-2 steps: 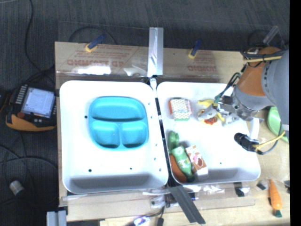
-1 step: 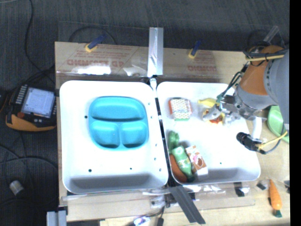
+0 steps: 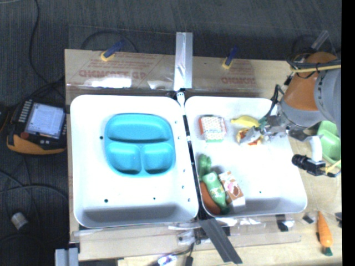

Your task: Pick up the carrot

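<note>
Orange and smooth, what we take for the carrot point(image 3: 206, 197) lies in the lower-left corner of the right bin point(image 3: 277, 198), partly under green pieces point(image 3: 213, 183). We judge it a light, stiff, slippery toy, best pinched across its thicker middle. Our gripper point(image 3: 265, 128) hangs over that bin's upper-right part; we cannot tell whether it is wide or narrow.

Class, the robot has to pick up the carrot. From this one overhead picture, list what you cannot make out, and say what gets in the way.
- Gripper: fingers too small and cluttered to read, and what sits under them is blurred.
- Orange item at the right bin's near-left corner: mostly covered by a green toy and a small carton, so carrot or not is unclear.
- Arm: cut off by the right edge.
</note>
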Action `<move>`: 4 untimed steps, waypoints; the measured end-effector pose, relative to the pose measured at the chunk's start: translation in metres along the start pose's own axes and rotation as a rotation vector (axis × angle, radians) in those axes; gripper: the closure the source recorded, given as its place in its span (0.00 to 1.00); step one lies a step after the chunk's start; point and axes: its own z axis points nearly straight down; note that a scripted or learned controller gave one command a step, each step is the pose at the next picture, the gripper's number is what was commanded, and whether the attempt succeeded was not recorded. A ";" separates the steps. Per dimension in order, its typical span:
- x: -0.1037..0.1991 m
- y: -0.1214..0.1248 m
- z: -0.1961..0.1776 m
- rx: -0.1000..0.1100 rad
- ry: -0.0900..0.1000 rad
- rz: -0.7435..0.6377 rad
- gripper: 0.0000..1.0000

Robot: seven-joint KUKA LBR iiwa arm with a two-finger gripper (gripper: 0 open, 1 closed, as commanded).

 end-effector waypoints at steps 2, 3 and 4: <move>-0.001 0.014 0.003 -0.012 0.014 0.067 0.00; -0.003 0.045 0.004 -0.010 0.015 0.158 0.00; -0.006 0.044 -0.005 -0.012 0.001 0.157 1.00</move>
